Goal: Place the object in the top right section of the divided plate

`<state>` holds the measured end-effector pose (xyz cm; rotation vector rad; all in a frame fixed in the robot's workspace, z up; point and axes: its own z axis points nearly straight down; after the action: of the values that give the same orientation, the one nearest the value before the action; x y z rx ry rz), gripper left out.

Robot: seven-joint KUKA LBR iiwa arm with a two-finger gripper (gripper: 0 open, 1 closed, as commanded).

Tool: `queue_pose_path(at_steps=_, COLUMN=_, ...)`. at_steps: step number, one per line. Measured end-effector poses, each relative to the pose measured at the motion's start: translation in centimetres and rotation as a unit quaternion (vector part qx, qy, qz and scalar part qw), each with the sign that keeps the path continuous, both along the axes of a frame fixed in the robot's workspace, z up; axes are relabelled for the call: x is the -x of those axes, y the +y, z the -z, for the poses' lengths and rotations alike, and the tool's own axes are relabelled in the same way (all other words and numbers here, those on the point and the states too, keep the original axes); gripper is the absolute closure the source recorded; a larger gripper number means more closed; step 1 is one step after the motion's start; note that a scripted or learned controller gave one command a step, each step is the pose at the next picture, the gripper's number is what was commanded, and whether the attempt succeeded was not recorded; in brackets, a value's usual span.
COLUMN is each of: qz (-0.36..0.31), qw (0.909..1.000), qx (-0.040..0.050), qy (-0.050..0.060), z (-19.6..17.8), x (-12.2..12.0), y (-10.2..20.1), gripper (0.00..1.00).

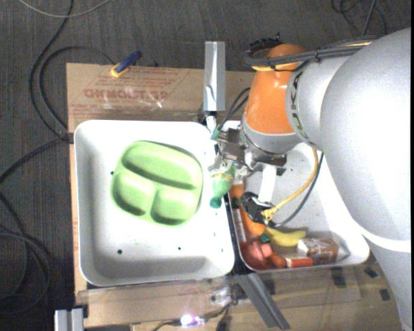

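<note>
Camera view, looking down: gripper [223,178] hanging over the seam between the two bins, with a small green-teal object [221,187] right under it, but can't tell whether that's actually pinched or just sitting there. Looks like mid-carry at best, nowhere near dropped off yet. Next up, probably sliding left over the green divided plate [157,183] in the left bin [96,254], lining up on its top right section.

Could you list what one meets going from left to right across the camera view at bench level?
Left white bin → green divided plate → gripper → banana → small carton.
</note>
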<state>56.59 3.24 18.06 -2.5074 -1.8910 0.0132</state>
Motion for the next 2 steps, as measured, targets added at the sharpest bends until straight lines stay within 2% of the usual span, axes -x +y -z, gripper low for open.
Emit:
queue_pose_path(at_steps=1, qz=0.024, qw=0.9997, qx=0.0003, qy=-0.001, z=-5.1, x=-6.6, y=4.4, gripper=1.0)
queue_pose_path(at_steps=2, qz=0.039, qw=0.9992, qx=0.0008, qy=0.0, z=-3.3, x=-3.6, y=-0.5, gripper=1.0)
